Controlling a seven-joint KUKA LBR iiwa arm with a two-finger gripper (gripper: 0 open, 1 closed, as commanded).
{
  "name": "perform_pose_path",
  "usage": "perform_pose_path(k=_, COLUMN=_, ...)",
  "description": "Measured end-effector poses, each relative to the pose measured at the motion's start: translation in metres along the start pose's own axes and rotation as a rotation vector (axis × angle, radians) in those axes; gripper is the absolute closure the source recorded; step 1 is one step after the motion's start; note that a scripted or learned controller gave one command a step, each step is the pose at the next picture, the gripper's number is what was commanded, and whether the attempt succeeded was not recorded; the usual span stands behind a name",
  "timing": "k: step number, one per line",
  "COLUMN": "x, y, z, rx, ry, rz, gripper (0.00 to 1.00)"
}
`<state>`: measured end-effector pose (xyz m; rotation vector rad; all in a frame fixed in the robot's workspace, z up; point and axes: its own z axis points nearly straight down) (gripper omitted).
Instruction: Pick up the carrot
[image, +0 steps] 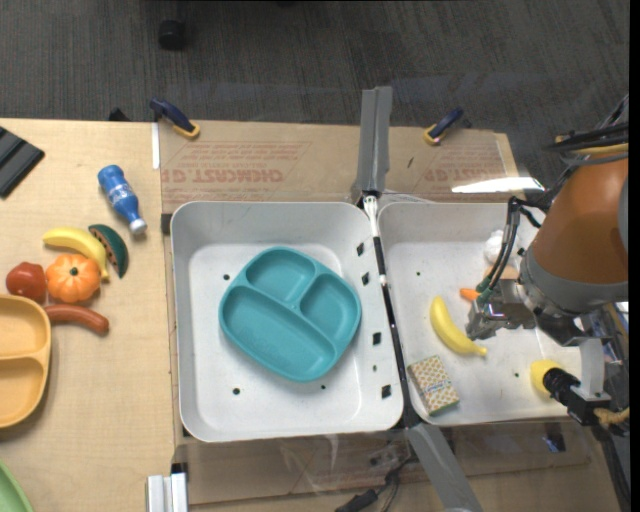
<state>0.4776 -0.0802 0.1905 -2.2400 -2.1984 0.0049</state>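
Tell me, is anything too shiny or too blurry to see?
In the camera view, a bright white glare patch sits on the cardboard by the right bin; the carrot is tiny and partly hidden beside the arm; the teal plate looks sharp.

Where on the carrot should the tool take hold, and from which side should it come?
Little of the carrot shows: an orange tip beside the tool, just above the banana. I would come straight down from above and grip across its narrow width, on the side away from the banana. Its full length is hidden, so this is tentative.
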Motion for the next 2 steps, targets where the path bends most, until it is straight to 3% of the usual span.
perform_pose_path(k=1, x=-0.054, y=0.036, z=-0.034, rx=-0.003, ry=-0.002, rz=0.035, gripper=1.00)
perform_pose_path(k=2, x=-0.053, y=0.006, z=-0.044, rx=-0.005, ry=-0.002, rz=-0.653, gripper=1.00)
